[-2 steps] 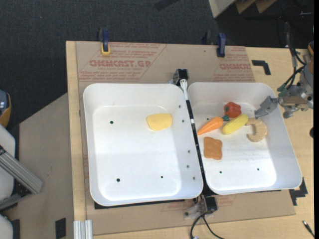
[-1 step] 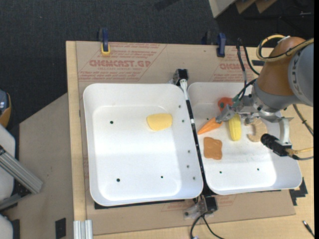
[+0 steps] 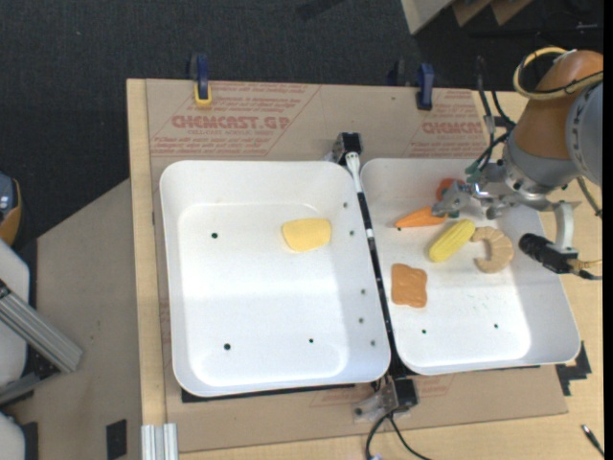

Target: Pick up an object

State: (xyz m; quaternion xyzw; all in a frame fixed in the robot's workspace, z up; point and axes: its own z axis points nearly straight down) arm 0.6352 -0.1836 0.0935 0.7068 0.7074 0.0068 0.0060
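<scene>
The arm (image 3: pixel 560 113) is reaching in from 3 o'clock over the right bin (image 3: pixel 536 348). The gripper (image 3: pixel 469 197) is hanging at the bin's 12 o'clock area, just above the carrot (image 3: pixel 420 219); whether it is released or clenched cannot be told. The corn (image 3: pixel 451 241) is lying just beside the carrot at its 5 o'clock. A tan ring piece (image 3: pixel 494 250) is sitting at 3 o'clock of the corn. An orange chunk (image 3: pixel 409 286) is resting toward 7 o'clock. A yellow piece (image 3: pixel 306 235) is lying in the left bin (image 3: pixel 192 333).

Two bins (image 3: pixel 182 286), five toy foods (image 3: pixel 306 235)
</scene>
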